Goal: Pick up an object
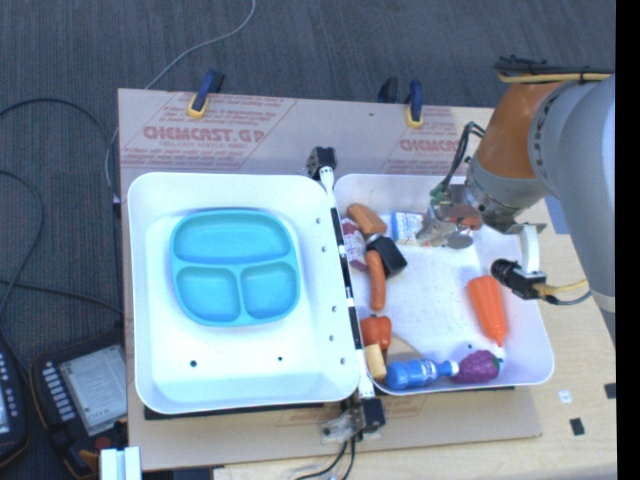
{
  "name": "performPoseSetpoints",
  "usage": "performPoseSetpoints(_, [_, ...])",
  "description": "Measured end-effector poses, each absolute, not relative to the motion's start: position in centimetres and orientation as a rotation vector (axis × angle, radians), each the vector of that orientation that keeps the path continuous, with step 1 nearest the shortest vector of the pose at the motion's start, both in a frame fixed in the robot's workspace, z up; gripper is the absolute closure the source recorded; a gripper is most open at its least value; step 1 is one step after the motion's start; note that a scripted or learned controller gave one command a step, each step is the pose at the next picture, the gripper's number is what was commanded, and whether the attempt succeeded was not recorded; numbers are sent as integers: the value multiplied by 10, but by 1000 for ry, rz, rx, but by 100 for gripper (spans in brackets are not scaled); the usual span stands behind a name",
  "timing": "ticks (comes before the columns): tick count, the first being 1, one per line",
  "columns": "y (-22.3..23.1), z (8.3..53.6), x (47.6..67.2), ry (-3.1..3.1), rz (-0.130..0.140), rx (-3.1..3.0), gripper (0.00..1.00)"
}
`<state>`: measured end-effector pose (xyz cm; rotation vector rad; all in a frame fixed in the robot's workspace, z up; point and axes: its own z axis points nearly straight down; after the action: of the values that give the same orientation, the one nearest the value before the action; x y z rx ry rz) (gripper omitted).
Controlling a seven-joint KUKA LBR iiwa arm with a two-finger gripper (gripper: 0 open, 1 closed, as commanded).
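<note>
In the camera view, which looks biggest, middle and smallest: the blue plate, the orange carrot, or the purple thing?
1. Blue plate, by far the largest.
2. Orange carrot.
3. Purple thing, the smallest, though not much smaller than the carrot.

Two bins sit side by side on a board (200, 138). The left bin (150, 368) holds a plate (236, 268) with three parts. The right bin (530, 363) holds the toys. A hot dog (377, 280) lies along its left side, with a bun (366, 218) behind it. A bottle (418, 372) lies at the front wall, touching a plum (479, 367) on its right. A carrot (488, 308) lies near the right wall. The gripper (448, 228) is over the back of the right bin.
</note>
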<state>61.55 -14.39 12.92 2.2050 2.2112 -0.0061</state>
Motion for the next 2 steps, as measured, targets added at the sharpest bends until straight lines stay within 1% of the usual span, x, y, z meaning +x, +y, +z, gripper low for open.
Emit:
performPoseSetpoints(1, [-144, 129, 615, 2211, -8, 2205, 0])
performPoseSetpoints(2, [-125, 89, 575, 2206, 4, 2214, 0])
